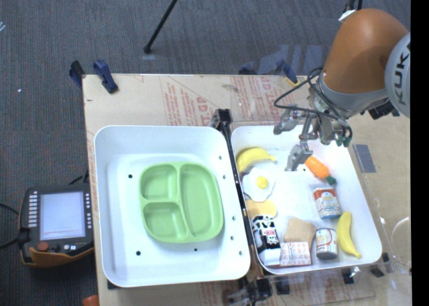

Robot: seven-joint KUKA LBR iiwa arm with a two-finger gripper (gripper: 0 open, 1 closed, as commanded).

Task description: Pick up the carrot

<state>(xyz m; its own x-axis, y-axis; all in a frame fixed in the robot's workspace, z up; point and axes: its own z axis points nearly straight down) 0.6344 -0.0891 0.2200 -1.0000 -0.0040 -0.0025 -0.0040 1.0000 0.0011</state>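
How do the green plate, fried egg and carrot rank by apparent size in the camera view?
1. green plate, by far the largest.
2. fried egg.
3. carrot, smallest, though the gripper may hide part of it.

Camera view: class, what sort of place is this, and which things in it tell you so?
Probably a robotics lab test bench: a robot arm reaches over two white bins of toy food such as a carrot, with a teach pendant alongside.

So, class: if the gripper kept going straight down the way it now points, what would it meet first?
Most likely the carrot, which lies just beside and below the gripper in the right bin. Depth is unclear from this slanted view, so it might instead meet the bin floor next to it.
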